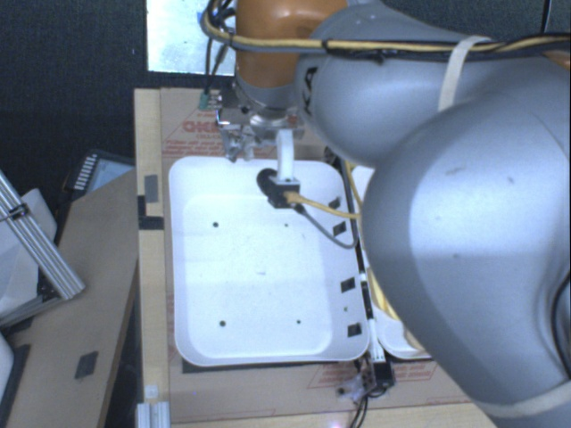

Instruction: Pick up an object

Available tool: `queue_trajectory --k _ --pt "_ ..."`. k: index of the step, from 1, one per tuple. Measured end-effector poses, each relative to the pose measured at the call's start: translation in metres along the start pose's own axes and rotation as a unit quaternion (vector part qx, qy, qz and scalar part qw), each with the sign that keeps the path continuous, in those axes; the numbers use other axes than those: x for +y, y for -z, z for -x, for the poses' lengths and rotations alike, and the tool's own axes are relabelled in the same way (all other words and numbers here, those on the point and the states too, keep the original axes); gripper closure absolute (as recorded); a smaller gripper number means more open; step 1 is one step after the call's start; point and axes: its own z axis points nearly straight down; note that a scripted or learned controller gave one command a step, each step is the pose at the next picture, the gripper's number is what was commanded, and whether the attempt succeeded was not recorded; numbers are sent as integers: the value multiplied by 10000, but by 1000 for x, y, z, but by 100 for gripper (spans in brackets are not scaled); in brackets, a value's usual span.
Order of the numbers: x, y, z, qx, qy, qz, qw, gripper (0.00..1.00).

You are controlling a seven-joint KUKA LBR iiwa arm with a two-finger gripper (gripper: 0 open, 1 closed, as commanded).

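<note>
My gripper (260, 154) hangs below the orange wrist band (281, 12), over the far edge of the left white bin (192, 266). A white part with a black tip (272, 185) reaches down from it to just above the bin floor, and a yellow cable (326, 210) runs off it to the right. The bin floor I can see is bare white with a few small dark dots. The grey arm (446, 194) hides most of the right bin (397, 333).
The bins rest on a brown cardboard sheet (152, 266) on the bench. A metal rail (36, 248) and a dark device (85, 172) lie off to the left. Black clips (348, 285) line the divide between the bins.
</note>
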Motion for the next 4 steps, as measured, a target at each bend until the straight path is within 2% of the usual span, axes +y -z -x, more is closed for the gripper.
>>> queue_trajectory --k 1,2,4 --pt "-1 -2 -10 -24 -16 -55 10000 100" --pt "-1 20 -9 -24 -16 -49 10000 100" --pt "-2 -13 -9 -32 -13 -64 10000 100"
